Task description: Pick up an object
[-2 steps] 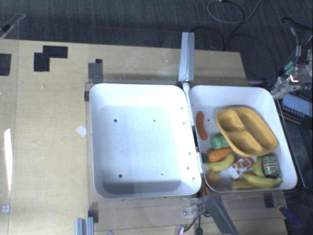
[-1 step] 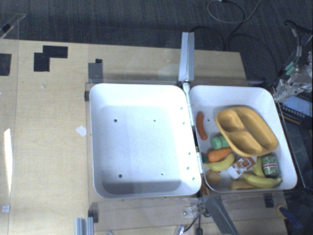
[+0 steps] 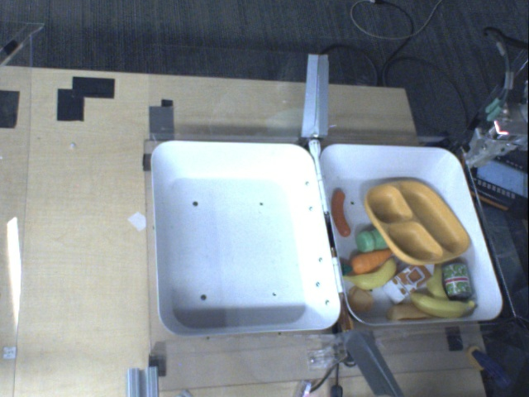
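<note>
— Several toys crowd the right bin (image 3: 463, 172); which is easiest?
— The hot dog (image 3: 340, 212), lying apart at nine o'clock, long axis twelve-to-six.
— Gripper's state?
— Cannot tell.

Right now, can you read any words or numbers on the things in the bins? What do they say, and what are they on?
No text here can be read.
Small can with a dark label, right bin: print too small and blurred to read.
White and red packet beside the bananas: marks show, but blurred, no words readable.
Yellow divided tray, carrot, sausage: no writing seen.
</note>
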